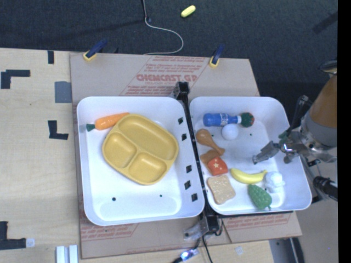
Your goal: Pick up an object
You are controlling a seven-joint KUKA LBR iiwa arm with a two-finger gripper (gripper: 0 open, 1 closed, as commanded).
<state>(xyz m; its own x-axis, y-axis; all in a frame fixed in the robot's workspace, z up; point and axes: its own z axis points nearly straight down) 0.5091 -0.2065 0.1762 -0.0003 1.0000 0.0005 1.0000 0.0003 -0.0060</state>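
Nothing lifted yet. Your gripper hangs low over the right bin, spread wide and empty, just right of the banana. Grasp and lift remain.

Dark carpet (blue-grey) behind wooden bench

Robotics lab test cell: two white bins clamped on a cardboard sheet over a wooden bench, tape markers at its left edge, loose cable on dark carpet.
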